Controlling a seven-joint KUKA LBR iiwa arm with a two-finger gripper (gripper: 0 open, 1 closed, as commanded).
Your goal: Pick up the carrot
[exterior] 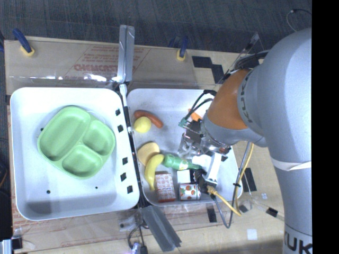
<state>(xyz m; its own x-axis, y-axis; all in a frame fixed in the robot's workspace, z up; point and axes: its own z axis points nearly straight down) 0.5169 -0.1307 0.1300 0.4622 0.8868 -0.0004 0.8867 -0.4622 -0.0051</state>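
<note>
Orange tapered carrot (pixel 149 118) lies at the right white bin's (pixel 169 95) top-left, touching a yellow lemon (pixel 142 124). Pincer (pixel 192 148) hovers near a green bottle (pixel 180 162), banana (pixel 153 168) beside; pincer state unclear, possibly apart.

We see open bin floor right of the carrot (pixel 148 118); a lemon (pixel 142 124) touches its lower side, and the bin wall (pixel 127 121) crowds its left.

Orange carrot (pixel 149 118), green plate (pixel 77 141)
</note>
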